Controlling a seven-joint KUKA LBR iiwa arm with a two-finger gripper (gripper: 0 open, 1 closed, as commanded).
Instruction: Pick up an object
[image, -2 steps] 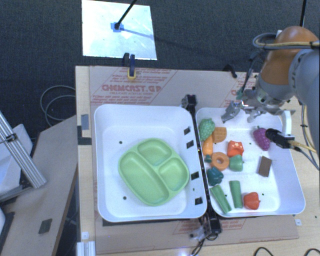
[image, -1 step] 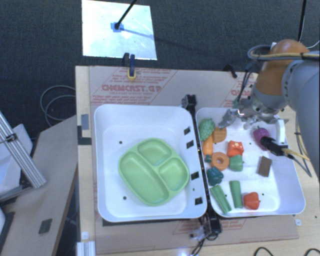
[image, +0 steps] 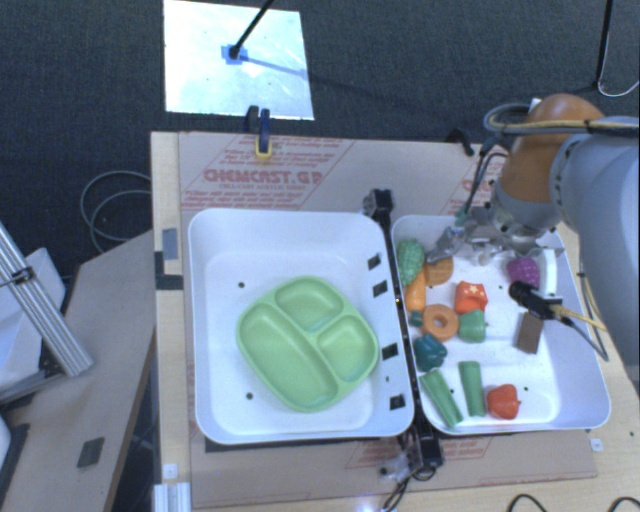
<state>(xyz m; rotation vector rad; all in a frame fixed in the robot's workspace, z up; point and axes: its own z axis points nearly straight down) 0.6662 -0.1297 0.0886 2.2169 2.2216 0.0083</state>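
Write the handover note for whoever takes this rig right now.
Gripper: low over the far left part of the right bin, just above an orange toy and next to a green toy. Nothing can be seen held.
Things: an orange ring, a red piece and a purple piece also lie in the right bin. The green divided plate sits in the left bin.
Done: gripper placed near the toys.
Left: grasp one object and lift it.
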